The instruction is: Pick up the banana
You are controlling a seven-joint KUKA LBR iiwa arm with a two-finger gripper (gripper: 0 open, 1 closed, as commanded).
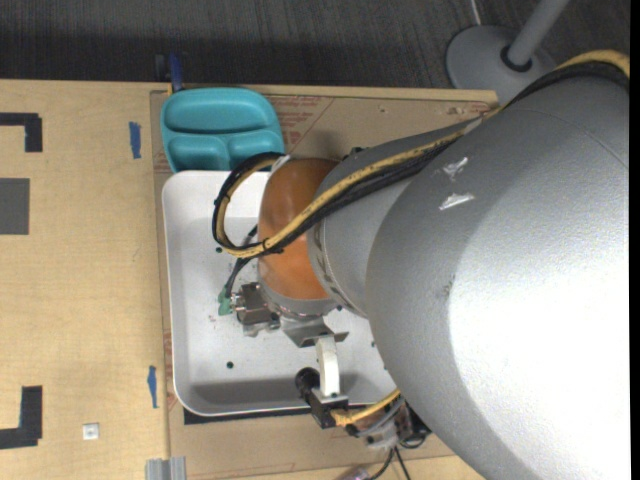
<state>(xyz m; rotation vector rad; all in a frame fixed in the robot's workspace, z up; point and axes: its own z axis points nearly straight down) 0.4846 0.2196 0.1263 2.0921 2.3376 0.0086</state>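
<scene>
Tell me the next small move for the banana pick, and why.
I would probably raise the arm a little and look again. It hangs low over the white bin and covers most of the floor; the wrist hides whatever lies below, so I cannot tell where the banana is.

White bin (190,298): I see it left of centre, shallow, with its left wall and lower rim in view.
Teal tray (220,128): I see a moulded teal piece just above the bin's upper edge, touching or overlapping it; I cannot tell which.
Bench (80,268): tan board fills the left of my frame, with black marks (22,133) at upper left and lower left.
Blue tape (136,140): short strips sit left of the teal tray and near the bin's lower left corner.
Floor (250,18): dark carpet runs along the top.
Grey stand (490,56): round base with a slanting pole, upper right.
</scene>
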